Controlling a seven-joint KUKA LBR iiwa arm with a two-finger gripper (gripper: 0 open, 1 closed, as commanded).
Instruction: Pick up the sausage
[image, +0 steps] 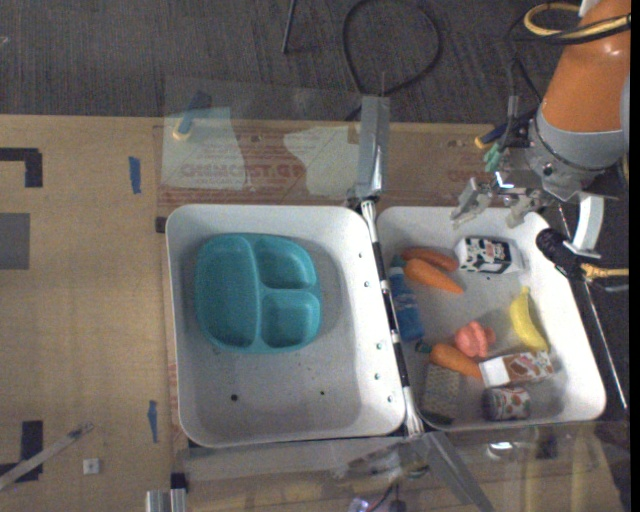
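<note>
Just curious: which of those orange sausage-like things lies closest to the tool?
The upper one, beside the small carton; the others lie lower.

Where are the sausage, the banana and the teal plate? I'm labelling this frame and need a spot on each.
sausage (431, 257), camera view, middle of its reddish body.
banana (526, 320), camera view, middle of its yellow curve.
teal plate (225, 290), camera view, floor of its large left compartment.

Teal plate (258, 292) in white bin (190, 400), orange carrots (434, 276), yellow banana (526, 320), pink ball (475, 338), black-and-white patterned carton (484, 254), blue bottle (405, 303).
</note>
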